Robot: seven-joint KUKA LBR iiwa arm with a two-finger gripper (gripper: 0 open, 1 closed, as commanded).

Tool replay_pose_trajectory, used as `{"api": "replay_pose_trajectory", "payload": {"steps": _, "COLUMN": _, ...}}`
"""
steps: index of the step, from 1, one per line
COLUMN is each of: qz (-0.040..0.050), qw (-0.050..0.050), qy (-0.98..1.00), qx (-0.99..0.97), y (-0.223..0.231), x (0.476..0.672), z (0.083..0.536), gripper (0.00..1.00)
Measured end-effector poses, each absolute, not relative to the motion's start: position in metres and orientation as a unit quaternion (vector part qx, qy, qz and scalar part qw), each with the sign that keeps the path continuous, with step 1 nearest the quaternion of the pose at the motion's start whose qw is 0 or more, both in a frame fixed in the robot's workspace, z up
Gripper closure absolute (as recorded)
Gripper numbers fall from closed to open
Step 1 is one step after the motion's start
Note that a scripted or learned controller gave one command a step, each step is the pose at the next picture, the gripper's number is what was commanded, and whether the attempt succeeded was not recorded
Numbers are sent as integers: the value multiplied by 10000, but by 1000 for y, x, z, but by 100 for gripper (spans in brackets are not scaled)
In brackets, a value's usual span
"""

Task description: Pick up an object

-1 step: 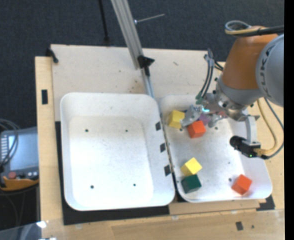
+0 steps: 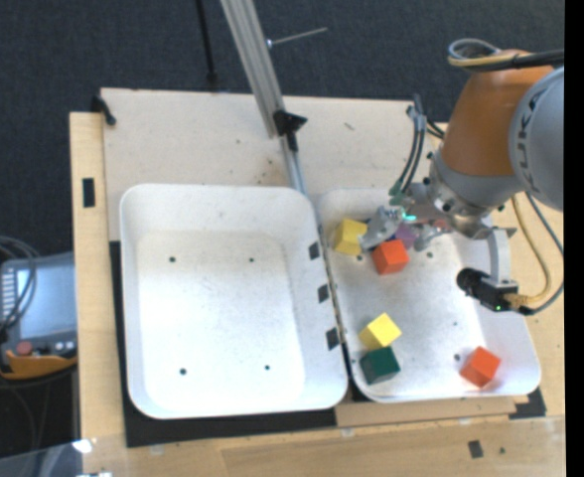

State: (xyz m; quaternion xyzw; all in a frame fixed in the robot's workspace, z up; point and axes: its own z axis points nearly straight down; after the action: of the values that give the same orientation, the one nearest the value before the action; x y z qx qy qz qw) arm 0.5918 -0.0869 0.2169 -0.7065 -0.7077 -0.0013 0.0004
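Approach step: gripper low in right bin, above orange cube and just beside yellow cube. Finger state impossible to tell; nothing seen held. Next, probably: centring over one cube, descending, closing.

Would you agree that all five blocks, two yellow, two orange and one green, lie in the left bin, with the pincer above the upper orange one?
Not quite: the blocks lie in the right bin, not the left bin. The camera view shows the yellow blocks, the orange blocks and the green block there, with the pincer above the upper orange one.
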Motion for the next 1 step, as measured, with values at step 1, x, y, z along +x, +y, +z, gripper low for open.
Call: {"api": "replay_pose_trajectory", "payload": {"steps": 1, "qz": 29, "qw": 6, "qy": -7061, "qx": -7081, "y": -98, "x": 595, "z": 160, "gripper": 0}}
